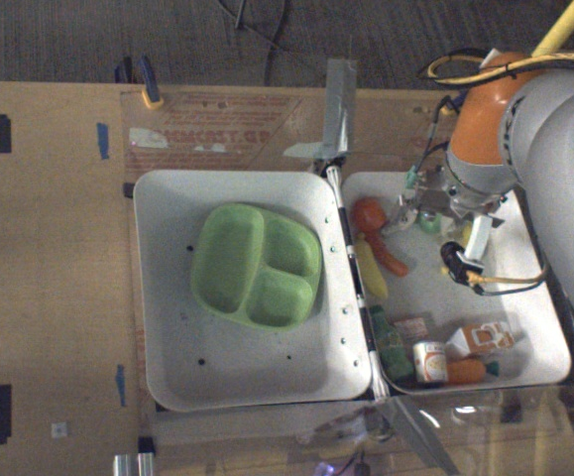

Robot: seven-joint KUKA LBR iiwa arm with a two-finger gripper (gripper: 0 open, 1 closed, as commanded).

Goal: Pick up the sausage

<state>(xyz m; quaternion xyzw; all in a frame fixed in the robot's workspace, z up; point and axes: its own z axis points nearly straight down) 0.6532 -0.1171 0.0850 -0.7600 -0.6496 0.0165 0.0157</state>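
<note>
The hand [427,209] hangs over the upper part of the right bin [534,315], a cluster of metal and dark parts with cables looping beside it; whether it is clenched or released cannot be told from this angle. Just left of it lie a round red toy [368,214] and a slim reddish-orange sausage [390,259], which slants down to the right on the bin floor, apart from the hand. A long yellow banana-like piece [372,272] lies against the sausage's left side. Lower in the bin sit a small carton [482,339], a can [429,361] and a carrot [467,370], partly blurred. The left bin [168,345] holds a glossy green divided plate [258,265]. The grey arm, with its orange band [483,122], bends in from the right above the brown worktop [49,266].
</note>
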